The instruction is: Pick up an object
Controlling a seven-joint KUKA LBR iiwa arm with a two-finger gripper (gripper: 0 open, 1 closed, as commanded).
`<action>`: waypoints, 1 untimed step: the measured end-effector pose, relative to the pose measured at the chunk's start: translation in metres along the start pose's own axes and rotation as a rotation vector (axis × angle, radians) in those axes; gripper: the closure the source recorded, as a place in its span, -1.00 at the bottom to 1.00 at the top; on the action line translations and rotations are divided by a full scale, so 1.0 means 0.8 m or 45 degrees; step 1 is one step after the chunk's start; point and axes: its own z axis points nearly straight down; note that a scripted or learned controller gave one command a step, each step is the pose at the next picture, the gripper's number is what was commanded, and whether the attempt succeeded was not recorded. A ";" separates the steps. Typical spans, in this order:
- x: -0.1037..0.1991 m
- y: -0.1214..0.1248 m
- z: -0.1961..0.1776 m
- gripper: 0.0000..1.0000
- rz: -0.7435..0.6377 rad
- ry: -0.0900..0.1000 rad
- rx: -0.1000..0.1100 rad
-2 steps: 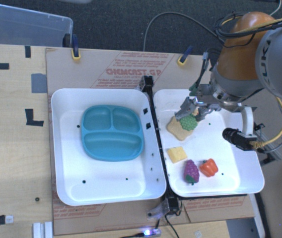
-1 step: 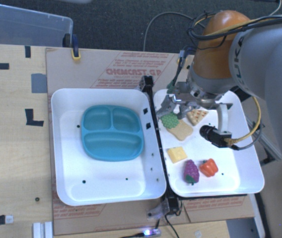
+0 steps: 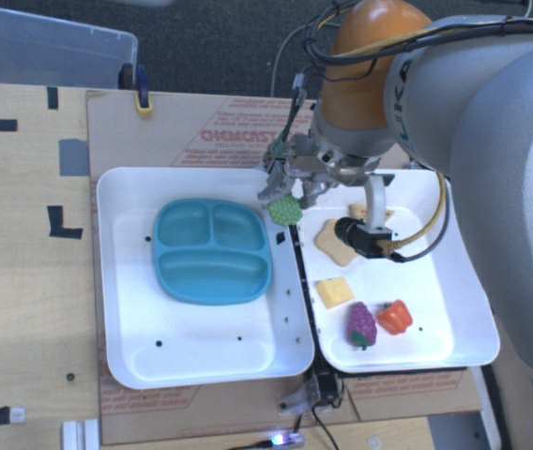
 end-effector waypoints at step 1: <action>0.056 0.041 0.002 1.00 0.001 0.000 -0.001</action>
